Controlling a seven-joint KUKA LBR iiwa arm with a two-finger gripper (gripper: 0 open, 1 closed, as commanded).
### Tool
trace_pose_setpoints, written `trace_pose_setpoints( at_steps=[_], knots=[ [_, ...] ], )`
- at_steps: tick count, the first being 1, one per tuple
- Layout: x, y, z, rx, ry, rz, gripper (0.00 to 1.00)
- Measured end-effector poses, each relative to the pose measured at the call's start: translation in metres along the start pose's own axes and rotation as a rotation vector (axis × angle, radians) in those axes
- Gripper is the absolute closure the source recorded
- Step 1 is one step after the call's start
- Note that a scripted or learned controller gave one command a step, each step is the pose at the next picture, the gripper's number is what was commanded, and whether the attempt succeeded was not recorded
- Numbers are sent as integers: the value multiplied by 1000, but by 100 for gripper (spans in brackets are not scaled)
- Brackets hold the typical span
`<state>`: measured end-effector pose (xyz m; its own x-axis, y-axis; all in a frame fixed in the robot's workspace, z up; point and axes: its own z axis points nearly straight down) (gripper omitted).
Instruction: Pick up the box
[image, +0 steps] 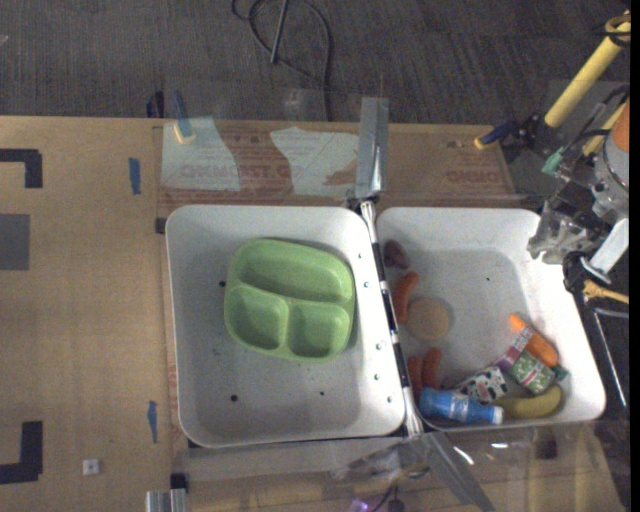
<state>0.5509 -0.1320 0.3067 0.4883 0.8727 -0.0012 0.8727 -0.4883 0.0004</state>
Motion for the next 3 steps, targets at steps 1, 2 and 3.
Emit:
trace_pose_setpoints(
  at_steps=[1,2,3],
  knots=[
    [0,0,0,1,0,0,0],
    [0,0,0,1,0,0,0],
    [5,-49,138,2,0,-91,0]
  ],
)
